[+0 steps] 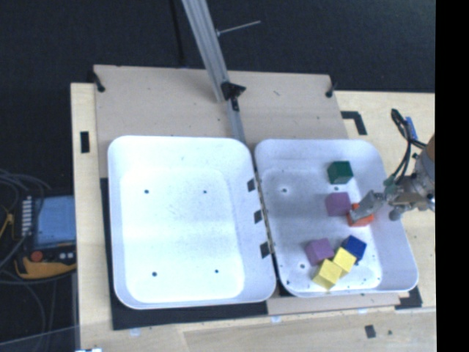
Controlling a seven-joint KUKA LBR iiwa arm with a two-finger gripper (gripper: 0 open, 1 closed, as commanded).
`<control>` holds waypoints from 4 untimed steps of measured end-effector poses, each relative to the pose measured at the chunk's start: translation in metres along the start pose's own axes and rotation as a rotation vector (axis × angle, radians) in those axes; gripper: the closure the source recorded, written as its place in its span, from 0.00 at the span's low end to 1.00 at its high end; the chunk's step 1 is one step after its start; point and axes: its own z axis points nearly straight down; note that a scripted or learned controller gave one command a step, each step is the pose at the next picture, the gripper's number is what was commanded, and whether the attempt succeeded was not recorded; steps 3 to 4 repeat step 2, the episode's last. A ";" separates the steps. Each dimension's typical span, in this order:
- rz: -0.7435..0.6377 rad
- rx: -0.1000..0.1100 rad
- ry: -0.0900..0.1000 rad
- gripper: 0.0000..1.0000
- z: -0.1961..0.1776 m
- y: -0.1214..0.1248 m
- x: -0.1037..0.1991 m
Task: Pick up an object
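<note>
While the grey two-finger gripper (370,205) hung at the right bin's (293,152) three o'clock, I could not tell its state. Small orange-red block (361,214) beneath: probably light, rigid; take opposite flat faces.

Robotics lab test cell, suggested by a plywood surface (293,101) fitted with two white bins (183,218), an aluminium mounting rail (209,42), loose cables (18,189), a blue control box (55,222), dark carpeted floor.
</note>
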 end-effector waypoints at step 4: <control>0.002 0.000 0.000 0.00 0.106 0.014 -0.008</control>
